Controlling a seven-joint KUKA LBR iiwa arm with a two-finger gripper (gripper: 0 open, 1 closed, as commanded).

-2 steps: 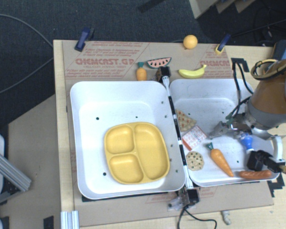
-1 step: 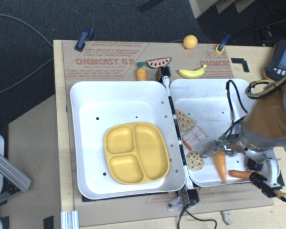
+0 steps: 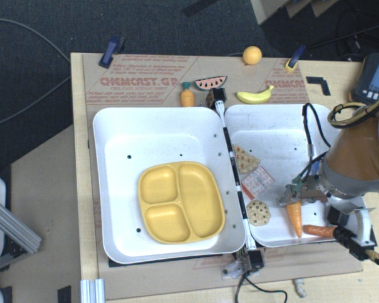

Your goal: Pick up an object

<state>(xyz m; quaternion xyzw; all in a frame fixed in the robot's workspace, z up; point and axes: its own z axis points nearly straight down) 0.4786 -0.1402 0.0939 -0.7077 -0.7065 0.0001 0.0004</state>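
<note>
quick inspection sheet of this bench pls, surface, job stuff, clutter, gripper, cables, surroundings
surface: cardboard-covered bench bearing two white bins, left bin and right bin.
job's things: right bin holds a toy carrot, a cookie, a cracker and a clear wrapper.
clutter: yellow divided plate in left bin; banana, watermelon slice, orange ball behind the bins.
grippers: gripper low over the carrot; grip unclear.
cables: black cable across right bin.
surroundings: dark carpet.
</note>
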